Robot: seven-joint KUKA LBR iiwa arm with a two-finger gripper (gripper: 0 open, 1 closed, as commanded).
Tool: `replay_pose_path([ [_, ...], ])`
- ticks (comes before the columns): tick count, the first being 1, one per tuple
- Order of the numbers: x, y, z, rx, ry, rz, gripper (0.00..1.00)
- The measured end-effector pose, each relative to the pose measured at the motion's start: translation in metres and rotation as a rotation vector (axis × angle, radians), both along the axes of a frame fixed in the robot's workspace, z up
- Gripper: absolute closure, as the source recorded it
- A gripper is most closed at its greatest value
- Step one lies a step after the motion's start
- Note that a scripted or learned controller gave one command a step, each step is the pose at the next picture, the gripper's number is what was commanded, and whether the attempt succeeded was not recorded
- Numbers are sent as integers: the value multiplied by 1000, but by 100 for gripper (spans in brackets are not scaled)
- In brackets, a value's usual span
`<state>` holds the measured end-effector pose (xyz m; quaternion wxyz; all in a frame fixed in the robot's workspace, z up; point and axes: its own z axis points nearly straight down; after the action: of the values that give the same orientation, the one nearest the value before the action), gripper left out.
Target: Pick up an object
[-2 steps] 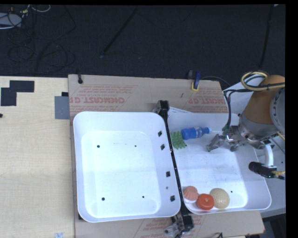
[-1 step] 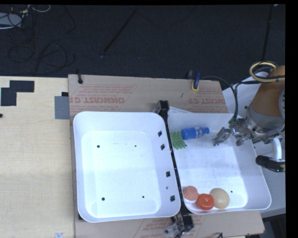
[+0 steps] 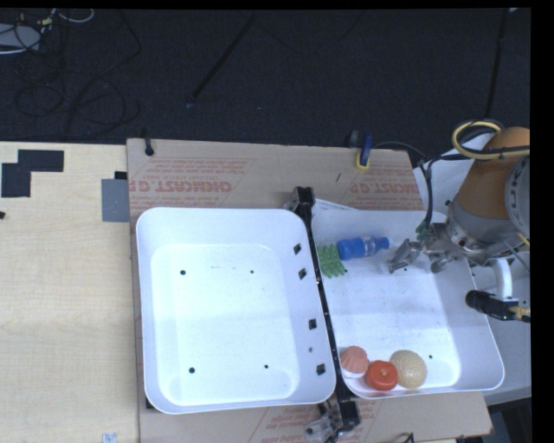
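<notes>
A: Blue bottle [image 3: 362, 247] is lying just left of the gripper [image 3: 414, 257], by the green piece [image 3: 331, 260]; fingers spread, holding nothing.
B: Risk imo: it's rolling off when nudged, round body.

Pretty clearly a robotics lab setup, not anyone's home. You've got a grey arm [image 3: 493, 208] with an orange band reaching in from the right over two shallow white bins [image 3: 225, 227] sitting side by side on flattened cardboard [image 3: 216, 177] that's printed with lettering. The surface [image 3: 61, 303] is plain light wood with black and grey squares [image 3: 39, 169] stuck on it, and loose cables [image 3: 52, 26] trail across dark carpet [image 3: 260, 69] behind. A blue-and-yellow clamp [image 3: 363, 151] grips the cardboard's back edge.
</notes>
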<state>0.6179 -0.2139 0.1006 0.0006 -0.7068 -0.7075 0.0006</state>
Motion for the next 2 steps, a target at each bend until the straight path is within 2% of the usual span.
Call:
replay_pose_path([
  [1, -14, 22, 1, 2, 3, 1, 0],
  [2, -41, 5, 10, 1, 3, -2, 0],
])
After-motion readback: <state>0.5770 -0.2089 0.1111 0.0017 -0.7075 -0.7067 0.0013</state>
